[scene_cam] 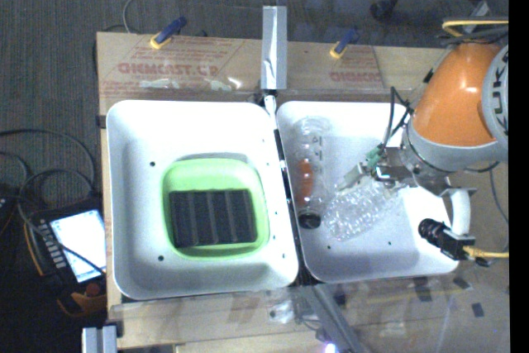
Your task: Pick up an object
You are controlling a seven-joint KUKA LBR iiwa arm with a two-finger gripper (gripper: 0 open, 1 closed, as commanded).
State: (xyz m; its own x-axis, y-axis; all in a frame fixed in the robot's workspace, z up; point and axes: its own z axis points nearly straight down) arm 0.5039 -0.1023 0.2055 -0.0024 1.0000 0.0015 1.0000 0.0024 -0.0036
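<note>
Gripper point(376, 169) opening can't be told, sits above the crumpled clear bottle point(357, 211). Centre on its body before you close

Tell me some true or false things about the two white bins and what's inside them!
1. The green tray lies in the left bin. True.
2. The clear bottle lies in the left bin. False: it lies in the right bin, along its left wall.
3. The arm reaches over the right bin. True.
4. The crinkly clear plastic thing rests on the green tray. False: it lies in the right bin, beside the bottle.
</note>
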